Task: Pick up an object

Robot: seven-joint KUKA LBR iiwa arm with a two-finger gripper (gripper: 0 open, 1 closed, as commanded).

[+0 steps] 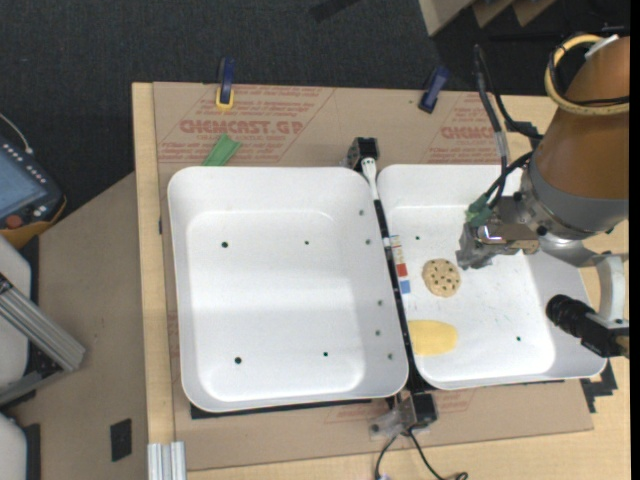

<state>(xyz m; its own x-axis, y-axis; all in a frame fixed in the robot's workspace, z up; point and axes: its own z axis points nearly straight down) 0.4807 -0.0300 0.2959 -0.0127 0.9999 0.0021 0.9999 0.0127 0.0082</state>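
Camera view: one fixed camera looks down at a slant on a brown cardboard-covered bench [150, 268] bearing two shallow white plastic bins side by side.

Left bin [200, 298]: fills the centre-left of the frame; its floor shows a few small dark dots.

Right bin [540, 353]: sits in the centre-right of the frame, touching the left bin along a shared dark divider.

Objects to pick: a round tan speckled cookie-like disc [441, 277] lies on the right bin's floor, near the divider. A pale yellow soft-looking oval piece [432, 337] lies below it in the frame, near the bin's lower rim. The two are near each other but apart.

Arm: the grey arm with an orange band [585, 118] comes in from the upper right of the frame.

Gripper [478, 250]: a metal two-finger gripper hovers just up and right of the cookie disc. Nothing is visible between its fingers; whether it is released or clenched cannot be told.

Step in hand: judged to be the approach, with the grasp not yet made.

Next move: probably a small shift toward the lower left of the frame to centre over the disc, then a straight descent.

Edges and room: the divider is close on the disc's left side, so room there is tight. Open floor lies to the right of both objects.
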